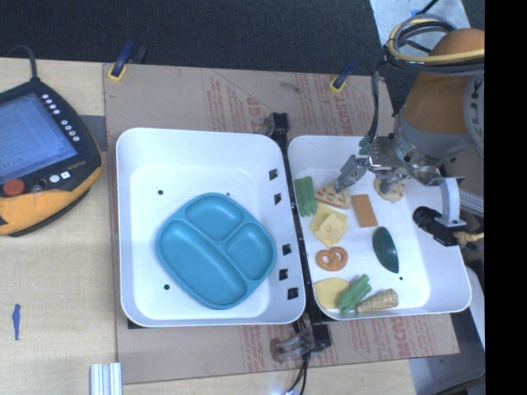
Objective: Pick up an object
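The right bin (436, 290) holds several toy foods. Among them are a green pickle (305, 194), a pizza slice (331, 197), a yellow cheese wedge (332, 225), a brown cracker (363, 210), a cookie (389, 190), a pretzel (332, 258) and a dark green leaf (385, 248). Along the front wall lie a yellow piece (328, 289), green beans (355, 293) and a cone (379, 300). My gripper (367, 173) hangs over the bin's back half, above the gap between pizza slice and cookie. It is open, with nothing between its fingers.
The left bin (140, 163) carries a blue divided plate (215, 248). A teach pendant (41, 159) lies on the bench at far left. A black cable end (436, 225) hangs over the right bin's right side. Clamps sit along the board's back edge.
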`<action>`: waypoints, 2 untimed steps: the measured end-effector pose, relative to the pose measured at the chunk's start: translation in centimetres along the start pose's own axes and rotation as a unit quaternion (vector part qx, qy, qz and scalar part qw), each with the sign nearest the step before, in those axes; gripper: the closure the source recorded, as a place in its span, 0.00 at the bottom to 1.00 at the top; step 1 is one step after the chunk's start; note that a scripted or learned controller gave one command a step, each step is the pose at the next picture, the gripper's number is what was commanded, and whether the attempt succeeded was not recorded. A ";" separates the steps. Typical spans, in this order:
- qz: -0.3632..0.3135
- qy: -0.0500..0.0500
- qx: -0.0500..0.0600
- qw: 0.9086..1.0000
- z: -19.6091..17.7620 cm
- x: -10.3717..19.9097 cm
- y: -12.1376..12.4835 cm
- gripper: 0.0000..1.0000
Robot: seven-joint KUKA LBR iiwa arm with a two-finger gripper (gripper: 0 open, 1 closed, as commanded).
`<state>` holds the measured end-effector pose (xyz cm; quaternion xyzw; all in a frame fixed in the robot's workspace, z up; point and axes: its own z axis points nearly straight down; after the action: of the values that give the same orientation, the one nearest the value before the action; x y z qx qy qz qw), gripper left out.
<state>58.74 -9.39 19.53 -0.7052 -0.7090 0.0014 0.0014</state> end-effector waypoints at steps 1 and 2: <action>0.001 0.001 0.003 1.000 10.8 -0.6 -3.6 0.00; -0.001 -0.001 -0.002 1.000 10.3 -0.2 -1.6 0.00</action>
<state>57.13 -9.64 9.25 -0.7046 -0.7096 0.0006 -0.0001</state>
